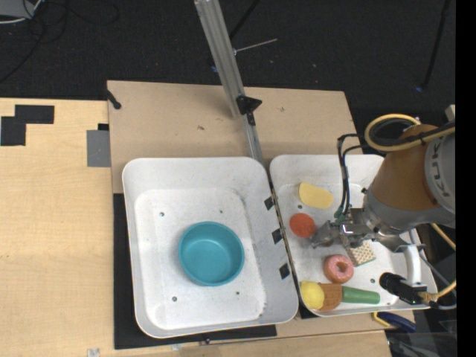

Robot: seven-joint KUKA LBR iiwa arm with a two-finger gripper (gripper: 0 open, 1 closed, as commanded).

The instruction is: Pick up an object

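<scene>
Ball (302,224): small, round, orange-red, plain matte surface, lying in the right bin (286,171) a little left of centre. End effector (326,234) sits low in that bin, just beside the ball at its 4 o'clock; can't tell if it touches, and its grip state can't be read from here. Yellow piece (315,195) at the ball's 1 o'clock, near. Pink donut (338,268) at 5 o'clock, ring-shaped with a pale hole. Waffle (363,254) past the end effector at 4 o'clock. Lemon (312,295) at 6 o'clock by the bin's front rim, green piece (359,296) to its right. Teal bowl (211,253) in the left bin (149,177), well apart at 8 o'clock.
</scene>
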